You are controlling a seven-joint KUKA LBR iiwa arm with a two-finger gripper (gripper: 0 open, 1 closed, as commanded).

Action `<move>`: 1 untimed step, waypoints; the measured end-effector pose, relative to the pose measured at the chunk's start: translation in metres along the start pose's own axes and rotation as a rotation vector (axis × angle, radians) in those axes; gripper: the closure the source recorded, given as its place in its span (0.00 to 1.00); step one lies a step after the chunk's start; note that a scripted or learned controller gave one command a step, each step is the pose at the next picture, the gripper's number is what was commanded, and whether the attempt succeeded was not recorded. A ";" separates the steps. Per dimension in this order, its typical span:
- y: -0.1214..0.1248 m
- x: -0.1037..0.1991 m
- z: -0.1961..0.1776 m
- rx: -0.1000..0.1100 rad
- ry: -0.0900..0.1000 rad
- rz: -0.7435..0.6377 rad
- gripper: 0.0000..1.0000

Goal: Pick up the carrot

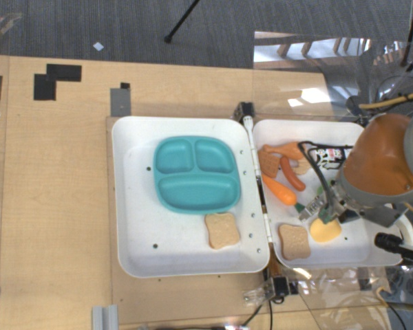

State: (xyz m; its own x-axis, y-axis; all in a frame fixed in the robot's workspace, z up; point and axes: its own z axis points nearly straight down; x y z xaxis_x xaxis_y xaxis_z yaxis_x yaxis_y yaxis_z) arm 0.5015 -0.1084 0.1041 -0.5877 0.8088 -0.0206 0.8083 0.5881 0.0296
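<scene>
Evidently unlifted, the carrot [279, 190] lies in the right bin [358, 254] near its left wall, the gripper [319, 207] hovering just beside it, its opening impossible to tell.

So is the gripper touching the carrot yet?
Cannot tell. In the camera view the gripper sits right beside the carrot's green end, with no plain gap or contact.

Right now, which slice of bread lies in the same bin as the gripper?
The slice in the right bin, beside the yellow piece; the other slice lies in the left bin.
</scene>
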 end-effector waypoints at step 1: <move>0.013 0.008 0.014 0.025 0.010 0.145 1.00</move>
State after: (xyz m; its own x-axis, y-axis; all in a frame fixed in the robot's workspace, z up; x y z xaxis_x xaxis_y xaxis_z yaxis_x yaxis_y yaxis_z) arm 0.5078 -0.0943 0.0900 -0.4653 0.8851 -0.0077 0.8851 0.4653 0.0071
